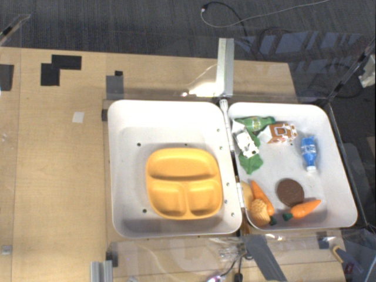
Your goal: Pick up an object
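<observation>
The right bin (329,157) holds several small items. A green bottle (254,123) lies at its far left, with a white and black piece (245,143) on a green scrap (252,163) below it. A small orange and white carton (282,133) sits near the back. A blue bottle (309,152) lies toward the right. A brown round cookie (289,191) rests near the front, with an orange carrot (303,209) in front of it. Another carrot (261,195) and a yellow bumpy item (258,209) lie at the front left corner.
The left bin (126,157) holds a yellow compartment tray (183,181). A metal post (225,66) stands behind the seam between the bins. Black tape marks (59,68) are on the wooden bench at the far left. A cable (235,16) lies on the dark floor behind.
</observation>
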Controlling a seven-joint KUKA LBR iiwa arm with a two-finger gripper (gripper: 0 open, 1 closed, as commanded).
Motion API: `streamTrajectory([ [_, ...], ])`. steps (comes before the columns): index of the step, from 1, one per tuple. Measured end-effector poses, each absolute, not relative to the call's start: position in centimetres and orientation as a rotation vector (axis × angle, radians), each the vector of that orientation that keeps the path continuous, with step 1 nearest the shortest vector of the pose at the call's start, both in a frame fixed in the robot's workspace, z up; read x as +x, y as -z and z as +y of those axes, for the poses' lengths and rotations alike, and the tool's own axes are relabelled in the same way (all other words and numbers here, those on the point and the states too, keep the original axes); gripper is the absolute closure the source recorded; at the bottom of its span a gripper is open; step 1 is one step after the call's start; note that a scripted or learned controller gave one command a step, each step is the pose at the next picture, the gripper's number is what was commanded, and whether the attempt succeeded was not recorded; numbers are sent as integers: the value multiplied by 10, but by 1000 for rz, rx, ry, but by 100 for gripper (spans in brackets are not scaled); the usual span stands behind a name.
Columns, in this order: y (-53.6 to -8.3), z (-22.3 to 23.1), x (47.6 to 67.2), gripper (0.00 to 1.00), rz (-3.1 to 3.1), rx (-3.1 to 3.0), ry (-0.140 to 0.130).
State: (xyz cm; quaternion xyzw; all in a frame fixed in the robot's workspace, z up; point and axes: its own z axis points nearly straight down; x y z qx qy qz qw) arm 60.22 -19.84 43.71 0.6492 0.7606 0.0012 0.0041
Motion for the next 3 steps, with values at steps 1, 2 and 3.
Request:
streamTrajectory([
  [1,-436,-179,665,100,1984,2429,-5],
  [2,-429,-151,669,100,1858,2528,-5],
  [3,-441,-149,671,100,1867,2515,-9],
])
